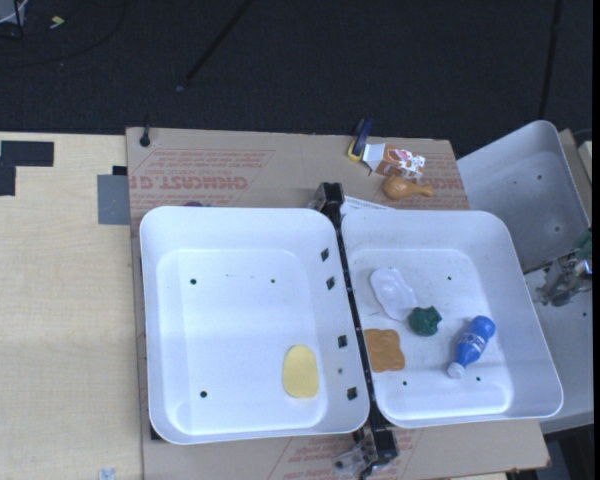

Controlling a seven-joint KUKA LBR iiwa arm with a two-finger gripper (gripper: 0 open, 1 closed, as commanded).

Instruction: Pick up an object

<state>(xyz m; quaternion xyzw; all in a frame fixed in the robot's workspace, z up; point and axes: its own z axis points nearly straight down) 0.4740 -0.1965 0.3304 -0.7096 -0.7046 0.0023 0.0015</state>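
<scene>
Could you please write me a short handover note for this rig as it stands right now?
Left bin: a yellow oval piece near its front right corner.
Right bin: a clear plastic piece, a dark green object, an orange-brown flat piece and a blue bottle lying on its side.
Done: nothing lifted; every object rests on a bin floor.
Left: choose one, grasp it and raise it.

Two shallow white plastic bins sit on a brown cardboard sheet (230,173) printed with red lettering. The left white bin (170,268) holds a pale yellow oval piece (300,372). The right white bin (500,268) holds a clear crumpled plastic item (392,290), a dark green lumpy object (425,319), a blue bottle with a white cap (471,344) and an orange-brown flat piece (384,349). Beyond the bins lie an orange pear-shaped toy (405,187) and a red-and-white printed packet (400,159). The bench top (50,318) is light wood colour with black and grey patches.
</scene>
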